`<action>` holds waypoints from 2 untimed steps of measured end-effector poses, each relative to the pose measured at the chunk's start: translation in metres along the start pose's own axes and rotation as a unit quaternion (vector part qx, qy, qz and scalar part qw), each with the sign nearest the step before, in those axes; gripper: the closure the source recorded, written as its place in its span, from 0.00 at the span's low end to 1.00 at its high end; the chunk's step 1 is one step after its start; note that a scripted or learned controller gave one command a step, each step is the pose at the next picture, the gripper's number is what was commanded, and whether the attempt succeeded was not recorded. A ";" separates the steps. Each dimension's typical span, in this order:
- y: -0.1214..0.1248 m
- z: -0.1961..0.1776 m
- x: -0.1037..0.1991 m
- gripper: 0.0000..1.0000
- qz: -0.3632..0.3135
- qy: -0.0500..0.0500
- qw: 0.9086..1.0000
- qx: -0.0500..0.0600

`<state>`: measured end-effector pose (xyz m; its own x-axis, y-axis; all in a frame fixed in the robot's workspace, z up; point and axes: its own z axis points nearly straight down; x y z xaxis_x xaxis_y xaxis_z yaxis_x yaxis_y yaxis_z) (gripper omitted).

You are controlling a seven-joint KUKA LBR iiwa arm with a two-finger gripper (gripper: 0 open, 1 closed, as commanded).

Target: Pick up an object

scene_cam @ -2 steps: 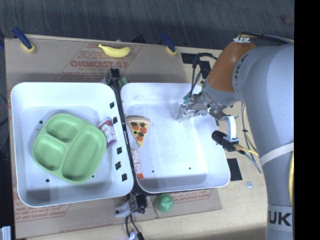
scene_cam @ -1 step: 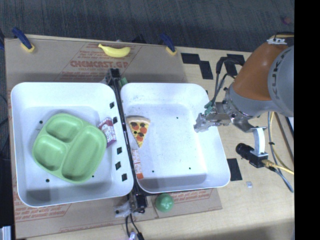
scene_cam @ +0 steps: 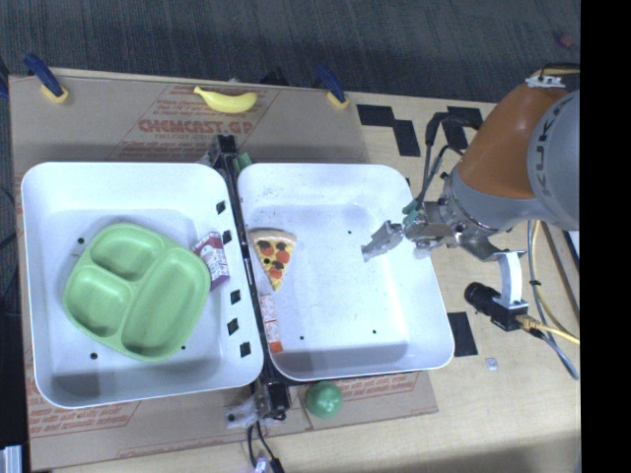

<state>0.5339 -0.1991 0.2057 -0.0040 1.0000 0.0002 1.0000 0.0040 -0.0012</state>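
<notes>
Two white bins sit side by side on the bench, and we take the black divider (scene_cam: 240, 254) between them as our landmark. Just right of the divider, in the right bin (scene_cam: 394, 348), lies a pizza slice toy (scene_cam: 273, 256), flat on the bin floor with its point turned toward the bin's near wall. It is the only loose thing we see in that bin, so we judge it the likeliest target. Left of the divider, in the left bin (scene_cam: 44, 264), rests a green compartment tray (scene_cam: 136, 289), and a small dark red packet (scene_cam: 212, 257) lies between that tray and the divider.

Our gripper (scene_cam: 379, 242) hangs over the right bin, well right of the divider and well apart from the slice; we cannot tell how it is set, and nothing is visibly held.

To do this step well, we would bring the gripper leftward until it stands straight above the slice, then turn it to close across the narrow width. Since the slice lies so close to the divider, we should descend vertically and keep clear of the wall. A thin flat piece may slip, so we go right down to the floor before closing
</notes>
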 end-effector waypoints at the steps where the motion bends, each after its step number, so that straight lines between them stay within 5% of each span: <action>1: 0.063 0.094 -0.011 0.00 -0.002 0.000 1.000 0.002; 2: 0.123 0.077 -0.012 0.00 -0.001 0.000 1.000 -0.001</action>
<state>0.6572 -0.2107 0.1282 -0.0052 1.0000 -0.0004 1.0000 0.0052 0.0017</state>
